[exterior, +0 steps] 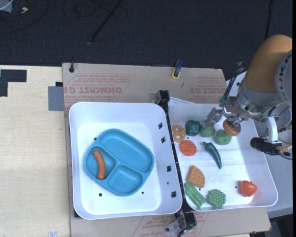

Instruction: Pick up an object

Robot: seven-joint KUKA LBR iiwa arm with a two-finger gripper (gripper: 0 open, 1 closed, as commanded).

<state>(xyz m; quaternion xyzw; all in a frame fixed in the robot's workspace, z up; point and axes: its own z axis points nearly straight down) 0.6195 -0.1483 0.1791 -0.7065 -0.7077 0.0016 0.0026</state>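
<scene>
White plastic forms the left bin [84,132], in which a blue divided plate [119,161] is set; an orange sausage [99,164] lies in the plate's left compartment. In the right bin [266,181] a pretzel [178,132], a red tomato slice [188,147], a dark green pepper [193,127] and a long dark green chili [213,154] are spread, with a waffle piece [196,176], a green cucumber [194,194], a round green knobbly piece [216,197] and a red strawberry-like piece [247,187] nearer the front. A green apple [223,138] lies below the gripper [226,118], which is seen over the bin's far right part. A brown doughnut-like piece [232,127] is seen at the fingertips; whether it is gripped cannot be told, nor how far the fingers are spread.
</scene>
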